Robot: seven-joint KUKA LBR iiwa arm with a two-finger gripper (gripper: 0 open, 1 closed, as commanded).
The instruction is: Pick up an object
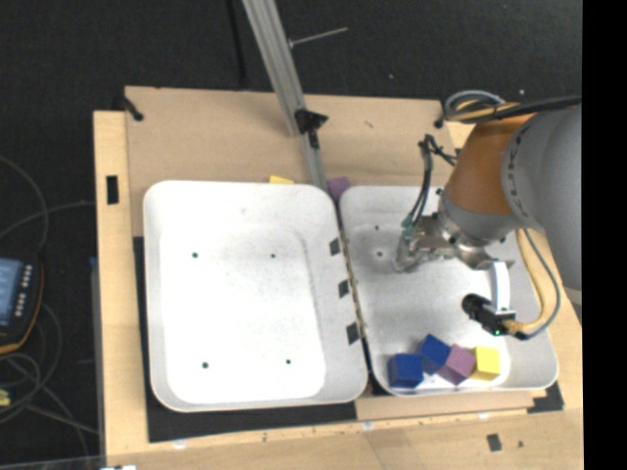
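Observation:
Along the right bin's (pixel 392 302) near edge lie several small blocks: a blue block (pixel 407 368), a second blue block (pixel 434 349), a purple block (pixel 458 362) and a yellow block (pixel 487 361). My gripper (pixel 409 255) hangs over the upper middle of that bin, well above and to the left of the blocks. The grey arm with its orange band (pixel 485 169) comes in from the right. Nothing shows between the fingers.
The left bin (pixel 240 292) sits beside the right one. A slanted metal pole (pixel 279 57) crosses the top. A small yellow piece (pixel 281 179) and a purple piece (pixel 339 186) lie behind the bins. Cables loop off the wrist at right.

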